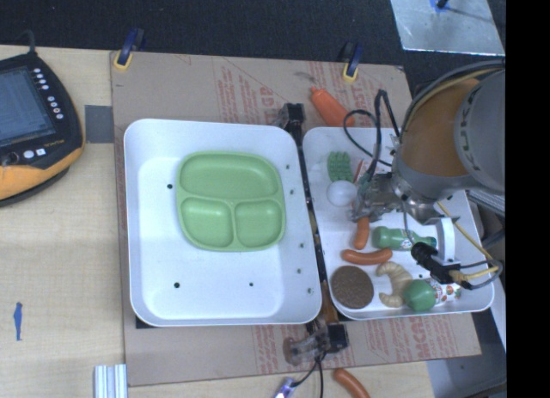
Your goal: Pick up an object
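Two glossy white bins (146, 216) on cardboard-covered bench | left: green divided plate (230, 199) | right: toy foods, end effector (368, 203) low, grip unclear.

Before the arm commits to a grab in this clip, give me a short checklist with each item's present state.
1. Gripper is over the right bin, where the items lie: ok.
2. Something sits within reach under it: ok, a white ball and a small sausage lie close by.
3. Fingers open for a grab: cannot tell, the wrist and cables hide them.
4. Anything already held: cannot tell.
5. Crowding near the target: not ok, the green block, ball and sausage lie close together.
6. Left bin with the green divided plate is out of the arm's way: ok.
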Robot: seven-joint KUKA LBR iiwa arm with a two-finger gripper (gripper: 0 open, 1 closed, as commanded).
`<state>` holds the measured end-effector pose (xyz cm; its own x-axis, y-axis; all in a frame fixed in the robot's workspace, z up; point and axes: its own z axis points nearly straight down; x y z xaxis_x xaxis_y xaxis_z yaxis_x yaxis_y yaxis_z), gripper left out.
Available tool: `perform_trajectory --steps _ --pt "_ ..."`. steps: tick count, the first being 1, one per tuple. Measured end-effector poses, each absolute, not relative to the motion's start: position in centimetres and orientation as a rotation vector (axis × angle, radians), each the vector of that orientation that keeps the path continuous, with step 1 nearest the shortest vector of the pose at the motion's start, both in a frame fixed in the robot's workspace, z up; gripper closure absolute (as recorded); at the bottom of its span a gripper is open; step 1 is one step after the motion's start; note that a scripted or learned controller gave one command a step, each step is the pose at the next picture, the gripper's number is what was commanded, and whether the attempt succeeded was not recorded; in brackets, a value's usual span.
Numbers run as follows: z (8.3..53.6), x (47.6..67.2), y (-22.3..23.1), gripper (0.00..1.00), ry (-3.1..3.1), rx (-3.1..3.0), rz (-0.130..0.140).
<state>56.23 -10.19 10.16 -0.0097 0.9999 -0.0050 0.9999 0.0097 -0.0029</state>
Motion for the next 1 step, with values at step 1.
perform_trajectory --steps 1 --pt "19.27 59.67 -5.78 1.00 2.227 2.217 -0.001"
